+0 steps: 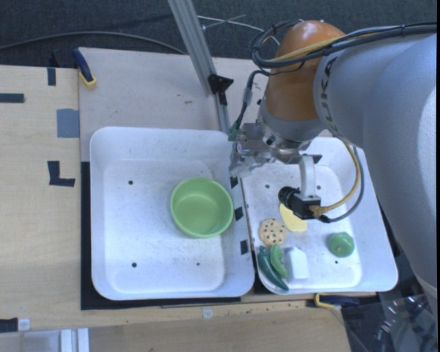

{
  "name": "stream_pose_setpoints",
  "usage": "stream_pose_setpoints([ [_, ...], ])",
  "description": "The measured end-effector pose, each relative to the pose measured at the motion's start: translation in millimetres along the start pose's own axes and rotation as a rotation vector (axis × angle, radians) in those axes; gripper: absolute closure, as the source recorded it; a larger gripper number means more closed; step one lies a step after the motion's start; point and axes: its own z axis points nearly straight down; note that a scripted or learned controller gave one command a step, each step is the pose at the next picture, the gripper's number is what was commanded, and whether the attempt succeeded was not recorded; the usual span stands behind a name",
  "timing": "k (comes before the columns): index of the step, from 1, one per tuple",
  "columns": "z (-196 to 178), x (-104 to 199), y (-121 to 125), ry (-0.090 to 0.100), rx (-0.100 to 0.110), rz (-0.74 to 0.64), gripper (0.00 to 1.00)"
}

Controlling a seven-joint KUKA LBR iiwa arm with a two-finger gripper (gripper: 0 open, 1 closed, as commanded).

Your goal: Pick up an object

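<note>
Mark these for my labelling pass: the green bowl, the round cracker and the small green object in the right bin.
green bowl (pixel 201 210), camera view, inner floor.
round cracker (pixel 272 231), camera view, its middle.
small green object (pixel 341 244), camera view, its top.

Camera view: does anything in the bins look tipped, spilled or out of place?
Nothing stands out. The green bowl sits upright in the left bin; the cookie and green ball lie inside the right bin.

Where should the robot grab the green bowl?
Probably the rim, coming from straight above. The green bowl sits upright and open in the left bin, and it looks too wide to squeeze whole, so pinching its thin wall seems best.
</note>
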Motion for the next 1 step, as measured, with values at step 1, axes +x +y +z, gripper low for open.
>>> stream_pose_setpoints([
  [1,-10.1,47.1,2.8,-0.001,-0.001,0.001,1.00],
])
